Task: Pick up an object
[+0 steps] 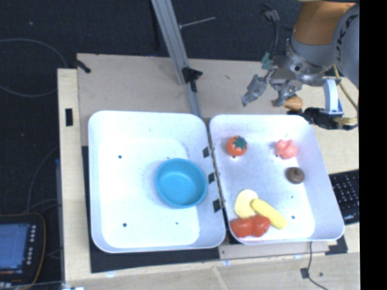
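Tomato (236, 145) sits upper left in the right bin (314, 162), with the pink toy (286, 148), brown ring (295, 174) and banana (269, 213) nearby. Gripper (270, 94) hovers beyond the far rim, fingers spread, clutching nothing. Blue bowl (181, 182) sits left.

A keyboard (346, 193) lies right of the bench; a screen (17, 244) glows lower left.

The two bins (151, 122) are white. The left one holds a blue bowl (181, 183). The right holds a red tomato (236, 146) with a green top, a pink piece (286, 149), a brown ring (295, 174), a yellow banana (269, 213) and a red pepper (250, 226).
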`<state>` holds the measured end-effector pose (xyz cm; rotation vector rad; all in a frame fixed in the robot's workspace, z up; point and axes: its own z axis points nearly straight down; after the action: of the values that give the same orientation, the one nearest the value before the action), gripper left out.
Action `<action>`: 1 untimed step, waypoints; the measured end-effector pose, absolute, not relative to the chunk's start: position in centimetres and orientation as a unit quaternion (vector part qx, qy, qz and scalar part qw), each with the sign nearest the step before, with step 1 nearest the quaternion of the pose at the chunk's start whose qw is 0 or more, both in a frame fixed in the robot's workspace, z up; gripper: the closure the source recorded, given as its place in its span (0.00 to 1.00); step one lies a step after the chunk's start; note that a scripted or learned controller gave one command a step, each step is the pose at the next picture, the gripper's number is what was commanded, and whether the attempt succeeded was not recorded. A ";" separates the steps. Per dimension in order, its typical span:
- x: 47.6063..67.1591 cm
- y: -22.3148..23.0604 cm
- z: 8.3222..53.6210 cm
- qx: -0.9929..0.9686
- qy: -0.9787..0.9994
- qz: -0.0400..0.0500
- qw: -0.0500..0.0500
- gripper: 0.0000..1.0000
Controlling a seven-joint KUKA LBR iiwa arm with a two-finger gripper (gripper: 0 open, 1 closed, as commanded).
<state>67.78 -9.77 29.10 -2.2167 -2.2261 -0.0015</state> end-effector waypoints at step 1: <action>67.7 -10.9 24.4 -0.708 -0.706 0.002 0.000 0.00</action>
<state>67.74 -10.90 24.40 -2.2248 -2.2182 0.0066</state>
